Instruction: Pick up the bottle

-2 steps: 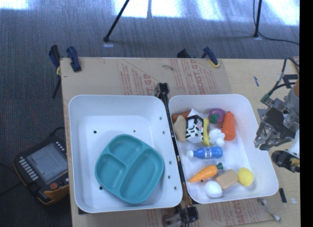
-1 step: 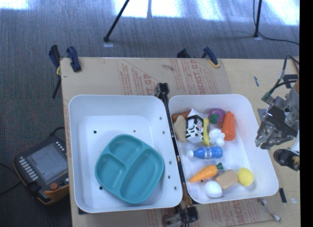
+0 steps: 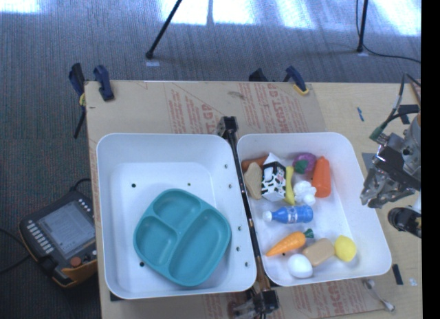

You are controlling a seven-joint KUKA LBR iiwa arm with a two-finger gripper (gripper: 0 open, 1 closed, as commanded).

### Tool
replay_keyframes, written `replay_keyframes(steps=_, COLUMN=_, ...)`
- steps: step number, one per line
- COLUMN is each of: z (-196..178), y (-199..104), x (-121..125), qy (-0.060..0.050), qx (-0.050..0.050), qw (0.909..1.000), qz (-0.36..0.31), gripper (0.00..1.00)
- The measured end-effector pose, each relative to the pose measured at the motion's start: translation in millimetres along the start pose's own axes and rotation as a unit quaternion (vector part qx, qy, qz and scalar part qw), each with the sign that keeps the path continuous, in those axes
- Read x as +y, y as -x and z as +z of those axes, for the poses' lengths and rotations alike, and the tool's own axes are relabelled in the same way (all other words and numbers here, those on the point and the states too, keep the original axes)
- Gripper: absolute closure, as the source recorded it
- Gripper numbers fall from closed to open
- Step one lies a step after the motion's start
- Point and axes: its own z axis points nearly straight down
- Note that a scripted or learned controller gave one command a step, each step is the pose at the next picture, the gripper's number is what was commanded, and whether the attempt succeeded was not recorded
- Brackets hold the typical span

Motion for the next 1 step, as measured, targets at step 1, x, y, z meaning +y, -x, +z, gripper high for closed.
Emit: replay_keyframes(steps=1, z=-7.8, y=-0.5, x=-0.2, qy=-0.002, qx=-0.002, qw=1.0000, qz=-0.007, gripper=1.00)
